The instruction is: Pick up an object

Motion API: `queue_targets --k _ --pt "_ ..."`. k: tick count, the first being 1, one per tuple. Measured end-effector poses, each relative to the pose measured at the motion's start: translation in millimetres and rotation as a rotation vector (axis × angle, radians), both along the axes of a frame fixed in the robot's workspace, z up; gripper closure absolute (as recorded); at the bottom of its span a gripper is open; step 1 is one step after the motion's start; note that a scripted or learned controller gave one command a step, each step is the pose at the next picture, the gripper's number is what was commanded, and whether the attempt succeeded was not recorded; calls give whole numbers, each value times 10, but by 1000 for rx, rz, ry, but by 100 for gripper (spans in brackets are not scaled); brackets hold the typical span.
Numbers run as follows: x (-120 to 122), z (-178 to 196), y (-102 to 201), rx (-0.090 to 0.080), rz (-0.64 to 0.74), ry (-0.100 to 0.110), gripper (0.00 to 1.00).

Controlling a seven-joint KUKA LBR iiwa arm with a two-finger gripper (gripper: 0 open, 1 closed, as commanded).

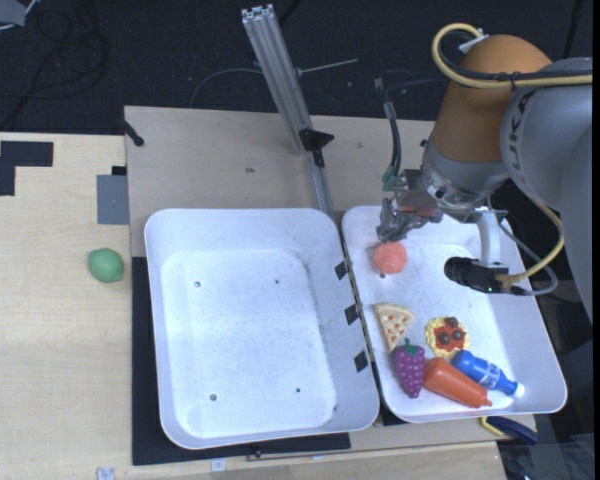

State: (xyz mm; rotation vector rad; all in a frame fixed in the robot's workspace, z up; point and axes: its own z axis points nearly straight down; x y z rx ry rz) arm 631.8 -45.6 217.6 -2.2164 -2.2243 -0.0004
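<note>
Peach-pink ball (388, 258) lies in right bin (540, 368) just below the tool (393, 230), whose grip seems unreadable.

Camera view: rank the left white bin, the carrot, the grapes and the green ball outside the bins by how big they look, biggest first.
1. Left white bin, by far.
2. Carrot.
3. Grapes, close to the carrot, so that order is unsure.
4. Green ball.
</note>
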Motion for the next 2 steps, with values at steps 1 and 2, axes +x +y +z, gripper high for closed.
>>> queue_targets --k 1,2 --pt "-9 63 506 0 0 -1 100" --pt "162 191 997 -1 -1 -1 100"
